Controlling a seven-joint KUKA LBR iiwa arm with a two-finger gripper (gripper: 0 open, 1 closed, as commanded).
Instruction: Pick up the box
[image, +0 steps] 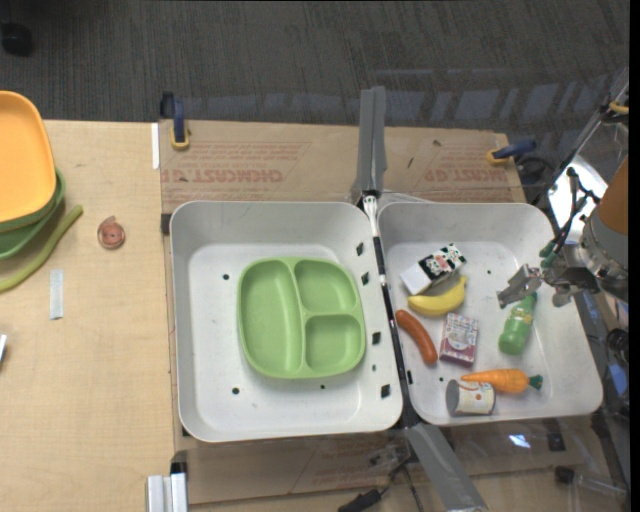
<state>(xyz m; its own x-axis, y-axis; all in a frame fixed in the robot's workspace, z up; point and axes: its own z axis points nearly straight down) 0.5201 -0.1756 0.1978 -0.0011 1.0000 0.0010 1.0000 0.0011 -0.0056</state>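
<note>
The wooden bench (90, 380) carries a sheet of cardboard (270, 160) printed in red letters that run upside down from here; they look like "CHEMCAST GP", with the same print again at the right end. On the cardboard sit two shallow white bins side by side. The left bin (200, 330) holds a green divided plate (300, 318) with three sections, lying flat near its middle.

The right bin (570, 370) holds everything else. The arm (605, 235) comes in over its right edge, and the gripper (524, 288) hangs just above the top of a green bottle (517, 330). Its fingers look slightly spread, pointing left and down, with nothing between them; whether they touch the bottle cap I cannot tell.

The box (459, 338) is a small pink carton lying flat near the middle of the right bin, its print too small to read. It sits just below a banana (440, 297), just right of a red sausage (417, 335), and left of the bottle, apart from the gripper. Above the banana lies a black-and-white packet (440, 264). Along the front wall lie a carrot (500, 380) and, touching its left end, a small white cup (471, 398) on its side.

At the far left of the bench a stack of orange and green plates (22, 190) sits at the edge, with a small pink round thing (111, 234) nearby.
</note>
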